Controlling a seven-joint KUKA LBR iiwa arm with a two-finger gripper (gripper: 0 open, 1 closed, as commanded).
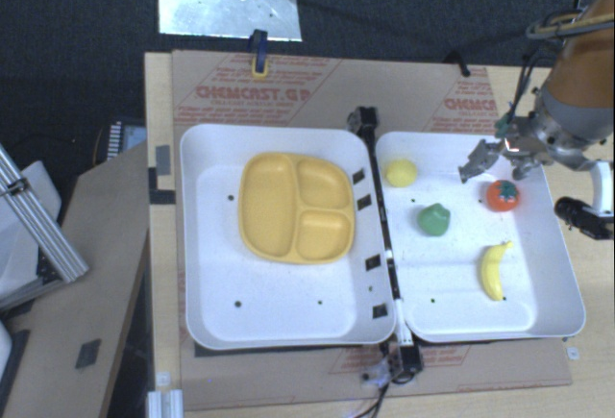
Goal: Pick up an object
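The right bin [548, 310] holds a yellow lemon [401, 173], a green pepper [434, 219], a red tomato with a green top [502, 196] and a yellow banana [494, 269]. My gripper [500, 166] hangs over the bin's far right part, just behind and above the tomato. It is open, its fingers spread to either side, and nothing sits between them. The lemon lies to its left, well apart from the left finger [474, 163].
In the left bin [207, 243] lies a yellow divided plate [293, 207]. A black hinge strip [380, 214] runs between the two bins. The arm's orange band [581, 70] and a black fitting [581, 217] overhang the right bin's right edge.
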